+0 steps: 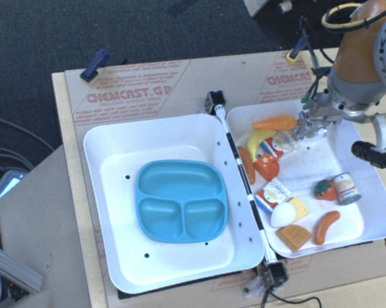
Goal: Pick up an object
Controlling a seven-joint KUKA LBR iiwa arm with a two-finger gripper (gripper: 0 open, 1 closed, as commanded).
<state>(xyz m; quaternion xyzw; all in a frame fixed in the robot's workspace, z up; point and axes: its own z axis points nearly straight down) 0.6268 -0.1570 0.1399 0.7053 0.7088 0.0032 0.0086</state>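
Claw (306, 127): low over right bin's (377, 221) far end, positioned to grab; open or closed, cannot tell.
Nearest: carrot (274, 124), banana (256, 142).

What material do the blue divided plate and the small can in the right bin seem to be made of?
The blue divided plate looks like moulded plastic: one even colour, soft rounded compartment edges, a dull sheen. The small can looks like metal with a printed label, judging by its greyish shiny end, though it could be a plastic toy.

Brown bench (136, 87) bears two white bins (110, 216) side by side.
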